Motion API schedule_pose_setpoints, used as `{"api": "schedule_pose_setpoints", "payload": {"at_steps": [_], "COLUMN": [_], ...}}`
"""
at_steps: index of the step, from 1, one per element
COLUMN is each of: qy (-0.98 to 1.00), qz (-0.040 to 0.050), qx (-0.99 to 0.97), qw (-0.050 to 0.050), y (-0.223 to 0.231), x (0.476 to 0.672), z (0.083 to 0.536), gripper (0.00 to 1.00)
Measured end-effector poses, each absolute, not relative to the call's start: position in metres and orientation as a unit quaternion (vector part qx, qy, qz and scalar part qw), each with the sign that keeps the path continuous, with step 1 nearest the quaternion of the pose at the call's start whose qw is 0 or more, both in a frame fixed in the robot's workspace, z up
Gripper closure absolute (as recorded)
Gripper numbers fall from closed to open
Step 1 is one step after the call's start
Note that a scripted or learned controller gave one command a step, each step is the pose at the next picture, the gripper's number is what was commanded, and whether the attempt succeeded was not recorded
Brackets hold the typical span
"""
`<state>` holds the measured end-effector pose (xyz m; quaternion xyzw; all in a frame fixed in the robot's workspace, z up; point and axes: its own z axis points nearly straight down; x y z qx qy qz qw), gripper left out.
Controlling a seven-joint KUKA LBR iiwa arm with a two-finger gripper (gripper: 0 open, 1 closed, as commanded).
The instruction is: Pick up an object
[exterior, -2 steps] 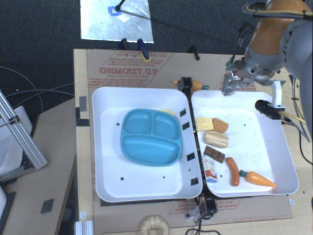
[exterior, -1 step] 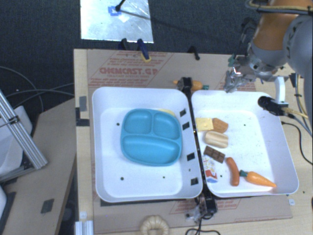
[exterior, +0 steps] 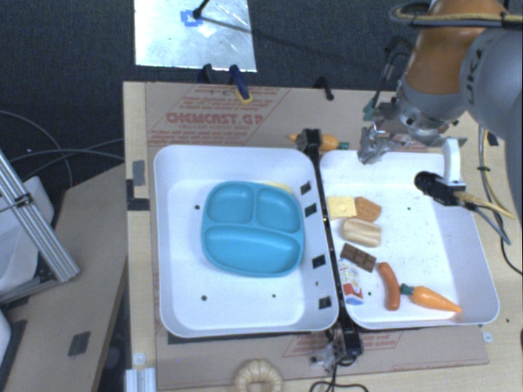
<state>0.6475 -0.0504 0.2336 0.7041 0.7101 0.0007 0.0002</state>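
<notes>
The right bin (exterior: 458, 243) holds several toy foods along its left side: a yellow cheese slice (exterior: 341, 207), an orange-brown piece (exterior: 368, 210), a tan bread roll (exterior: 362, 233), a brown chocolate bar (exterior: 357, 257), a red-and-white packet (exterior: 351, 285), a sausage (exterior: 390, 285) and a carrot (exterior: 433, 300). My gripper (exterior: 370, 152) hangs over the far left corner of that bin, above the foods and apart from them. Nothing shows between its fingers.
The left bin (exterior: 184, 300) carries a blue compartment plate (exterior: 251, 228). A black divider (exterior: 320, 219) runs between the bins. A small orange item (exterior: 328, 143) lies just beyond the bins' far edge. A black-and-white fixture (exterior: 445, 182) juts over the right bin's far right.
</notes>
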Motion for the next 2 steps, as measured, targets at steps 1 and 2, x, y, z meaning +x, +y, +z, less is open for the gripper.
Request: {"api": "schedule_pose_setpoints", "payload": {"at_steps": [1,2], "qy": [0.71,0.71], "qz": [0.0011,0.0], "qx": [0.704,0.704], "qw": [0.0,-0.001], "y": [-0.006,0.036], "x": [0.629,0.586], "z": [0.235,0.228], "gripper": [1.0,1.0]}}
